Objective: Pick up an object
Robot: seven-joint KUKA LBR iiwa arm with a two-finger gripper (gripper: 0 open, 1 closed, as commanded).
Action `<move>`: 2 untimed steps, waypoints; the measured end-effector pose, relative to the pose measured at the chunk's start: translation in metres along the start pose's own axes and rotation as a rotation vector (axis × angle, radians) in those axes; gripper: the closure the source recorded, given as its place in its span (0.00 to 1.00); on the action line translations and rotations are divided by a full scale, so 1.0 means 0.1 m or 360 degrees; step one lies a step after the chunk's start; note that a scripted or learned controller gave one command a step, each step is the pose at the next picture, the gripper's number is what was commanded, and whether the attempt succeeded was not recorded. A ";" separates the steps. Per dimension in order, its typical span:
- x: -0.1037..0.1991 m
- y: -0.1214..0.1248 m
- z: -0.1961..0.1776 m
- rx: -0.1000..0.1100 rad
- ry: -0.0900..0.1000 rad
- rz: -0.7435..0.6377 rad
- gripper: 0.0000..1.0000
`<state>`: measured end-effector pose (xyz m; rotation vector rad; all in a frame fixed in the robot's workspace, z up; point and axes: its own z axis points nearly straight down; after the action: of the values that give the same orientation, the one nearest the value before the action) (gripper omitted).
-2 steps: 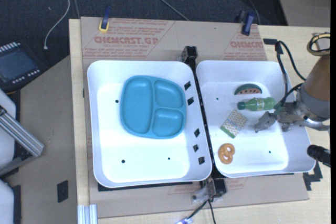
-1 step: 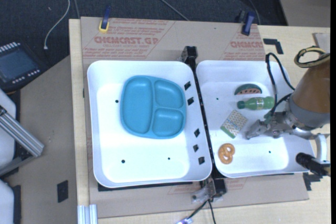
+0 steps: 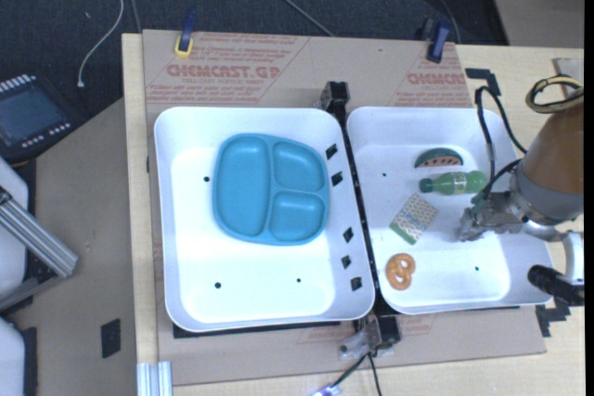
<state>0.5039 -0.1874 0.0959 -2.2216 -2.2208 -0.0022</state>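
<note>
The right bin point(image 3: 436, 287) holds several small objects. A watermelon slice point(image 3: 440, 159) lies at the back, with a green bottle point(image 3: 453, 184) on its side just in front of it. A greenish checked packet point(image 3: 413, 217) rests near the middle, and a pretzel point(image 3: 401, 270) sits at the front left. My gripper point(image 3: 475, 224) hangs low over the bin's right part, just right of the packet and below the bottle's cap end. Nothing shows held in it. The grey wrist with its orange band point(image 3: 557, 164) hides the bin's right wall.
The left bin point(image 3: 186, 274) carries a blue divided plate point(image 3: 271, 188). A black divider with clips point(image 3: 345, 199) runs between the bins. Black cables point(image 3: 492, 134) trail over the right bin's back corner. Cardboard point(image 3: 232, 60) lies under both bins.
</note>
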 end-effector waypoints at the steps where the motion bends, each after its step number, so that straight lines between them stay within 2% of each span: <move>1: -0.07 -0.04 -0.47 -0.0007 -0.0005 0.0001 1.00; 2: -0.12 0.03 -1.10 -0.0012 -0.0007 -0.0003 1.00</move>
<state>0.5066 -0.1993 0.2060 -2.2255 -2.2285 -0.0056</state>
